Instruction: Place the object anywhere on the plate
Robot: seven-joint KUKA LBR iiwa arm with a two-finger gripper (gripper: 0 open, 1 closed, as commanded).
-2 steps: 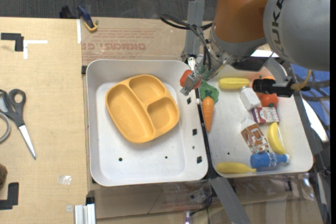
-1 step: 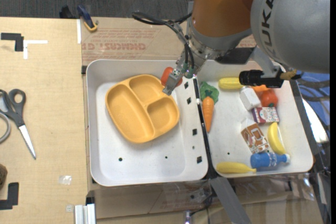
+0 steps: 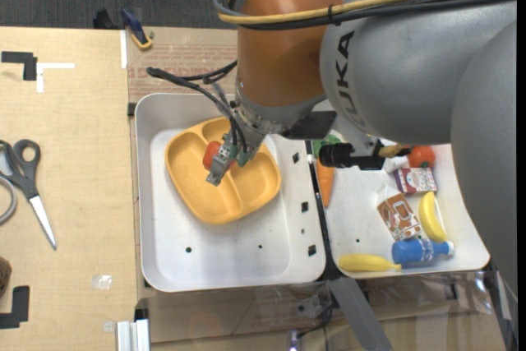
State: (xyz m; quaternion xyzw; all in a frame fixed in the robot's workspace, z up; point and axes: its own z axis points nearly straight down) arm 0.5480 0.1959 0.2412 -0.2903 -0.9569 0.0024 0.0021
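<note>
A yellow divided plate lies tilted in the left white bin. A small red-orange object rests over the plate's upper middle, touching the left side of my gripper. The gripper hangs low over the plate's centre, pointing down and to the left. The arm's orange band and grey body cover the plate's upper right edge. I cannot make out whether the red object is held or simply lying on the plate beside the gripper.
The right bin holds a carrot, a red tomato, a small carton, a brown packet, two yellow bananas and a blue bottle. Scissors lie on the wooden bench at left.
</note>
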